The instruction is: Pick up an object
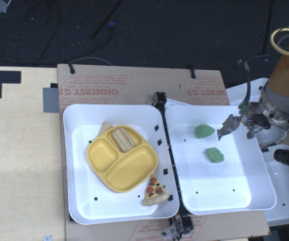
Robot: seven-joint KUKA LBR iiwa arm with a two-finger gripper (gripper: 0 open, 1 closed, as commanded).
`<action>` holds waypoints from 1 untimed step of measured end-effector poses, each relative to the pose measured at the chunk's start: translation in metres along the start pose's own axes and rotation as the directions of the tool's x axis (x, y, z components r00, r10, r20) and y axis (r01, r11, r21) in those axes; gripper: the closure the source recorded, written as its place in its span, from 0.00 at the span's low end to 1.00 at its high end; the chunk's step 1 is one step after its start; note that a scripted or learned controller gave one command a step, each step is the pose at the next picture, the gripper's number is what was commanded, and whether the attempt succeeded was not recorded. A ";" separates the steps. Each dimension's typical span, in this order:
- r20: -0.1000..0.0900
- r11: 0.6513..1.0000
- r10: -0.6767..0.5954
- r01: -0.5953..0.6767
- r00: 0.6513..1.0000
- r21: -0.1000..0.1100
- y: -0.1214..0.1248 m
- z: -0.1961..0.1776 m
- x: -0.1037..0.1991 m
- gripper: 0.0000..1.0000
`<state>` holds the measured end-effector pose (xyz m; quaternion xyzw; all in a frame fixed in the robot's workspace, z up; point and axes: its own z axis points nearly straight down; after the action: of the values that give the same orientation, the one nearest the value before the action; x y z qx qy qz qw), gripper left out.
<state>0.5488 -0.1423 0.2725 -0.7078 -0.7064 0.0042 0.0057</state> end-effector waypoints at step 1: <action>0.002 1.000 -0.002 0.002 1.000 -0.012 0.002 -0.006 0.000 0.00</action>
<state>0.5508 -0.1423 0.2790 -0.7070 -0.7072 0.0006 0.0004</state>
